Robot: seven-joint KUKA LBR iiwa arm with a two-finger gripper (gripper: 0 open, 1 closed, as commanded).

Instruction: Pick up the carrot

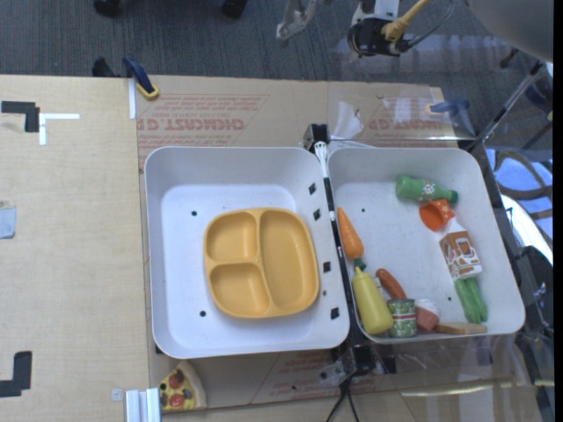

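Carrot (pixel 349 234): lies loose in the right bin (pixel 387 170), at that bin's 9 o'clock, hard against the wall shared with the left bin (pixel 229 170); thick end toward 5 o'clock.
Neighbours: yellow bottle (pixel 370 300) just beside the carrot at its 6 o'clock; small sausage (pixel 391 283) near at 5 o'clock; green bottle (pixel 425 189) well apart at 2 o'clock.
Left bin: holds a yellow divided plate (pixel 261 262).
Gripper (pixel 299 16): high at the scene's 12 o'clock, beyond the table (pixel 70 236), well apart from both bins; carries nothing; whether spread or pressed together cannot be told.
Step in hand: approach not yet begun, by my judgement.
Next move: likely travel toward 6 o'clock over the carrot, then descend clear of the wall.
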